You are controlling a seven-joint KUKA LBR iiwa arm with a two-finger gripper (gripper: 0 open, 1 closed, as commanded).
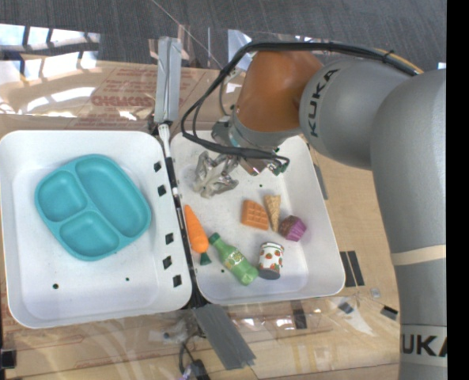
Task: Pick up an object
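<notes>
My gripper [210,182] hangs low over the upper left part of the right bin [323,244], fingers pointing down at bare bin floor with nothing between them. Below it lie an orange carrot [195,228], a green bottle [236,261], a waffle piece [255,214], an ice cream cone [274,208], a purple toy [293,228] and a small red-and-white cup [270,259]. The carrot is the nearest, just below and left of the fingertips.
The left bin [20,283] holds a teal divided plate [92,204]. A divider with black clips [173,212] runs between the bins. The grey arm with its orange band [277,89] covers the right bin's upper right side.
</notes>
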